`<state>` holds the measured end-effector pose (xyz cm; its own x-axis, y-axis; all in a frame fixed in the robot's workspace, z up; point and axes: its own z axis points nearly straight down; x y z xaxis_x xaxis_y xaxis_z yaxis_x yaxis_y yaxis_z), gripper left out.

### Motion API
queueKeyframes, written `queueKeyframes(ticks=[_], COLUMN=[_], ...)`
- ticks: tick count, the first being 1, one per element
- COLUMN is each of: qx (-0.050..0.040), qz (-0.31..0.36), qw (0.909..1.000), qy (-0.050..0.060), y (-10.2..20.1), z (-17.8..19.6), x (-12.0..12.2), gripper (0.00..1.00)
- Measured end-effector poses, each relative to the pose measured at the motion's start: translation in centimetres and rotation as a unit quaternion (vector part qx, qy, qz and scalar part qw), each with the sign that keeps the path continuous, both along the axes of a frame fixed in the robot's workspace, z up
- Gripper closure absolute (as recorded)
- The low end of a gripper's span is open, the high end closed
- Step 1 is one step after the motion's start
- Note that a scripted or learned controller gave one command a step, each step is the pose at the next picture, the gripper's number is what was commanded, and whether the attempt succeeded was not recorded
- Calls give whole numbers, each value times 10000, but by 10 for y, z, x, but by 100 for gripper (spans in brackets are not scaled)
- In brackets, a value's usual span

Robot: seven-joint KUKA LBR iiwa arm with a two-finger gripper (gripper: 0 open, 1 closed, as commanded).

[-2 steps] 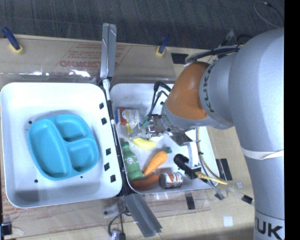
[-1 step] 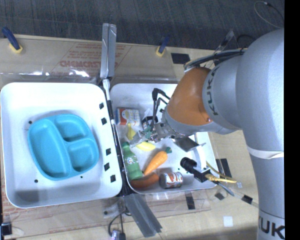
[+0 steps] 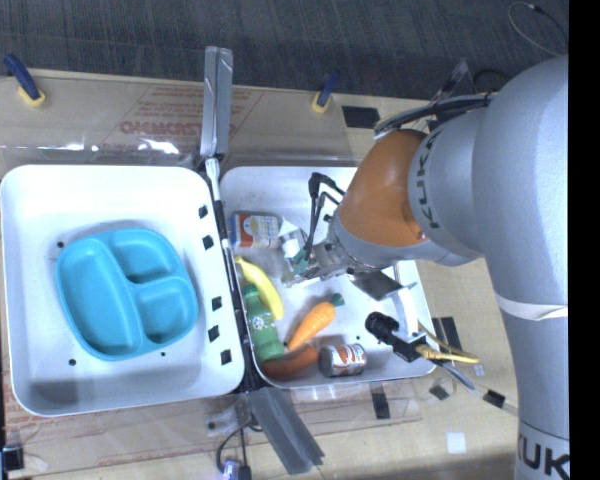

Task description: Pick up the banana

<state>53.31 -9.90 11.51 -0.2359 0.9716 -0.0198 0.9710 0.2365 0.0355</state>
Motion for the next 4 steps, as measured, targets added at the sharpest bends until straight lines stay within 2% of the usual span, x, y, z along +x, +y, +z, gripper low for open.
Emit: queueKeyframes(ticks=[1,2,3,4], qx=[-1,73,66,65], qz=[-1,-1157,-962,-910], qw=[10000,9930,9951,9956], qy=[3,219,235,233], y=[0,17,85,78], z=[0,74,73,73], x=[0,12,-12,-45], gripper=[0,0,0,0])
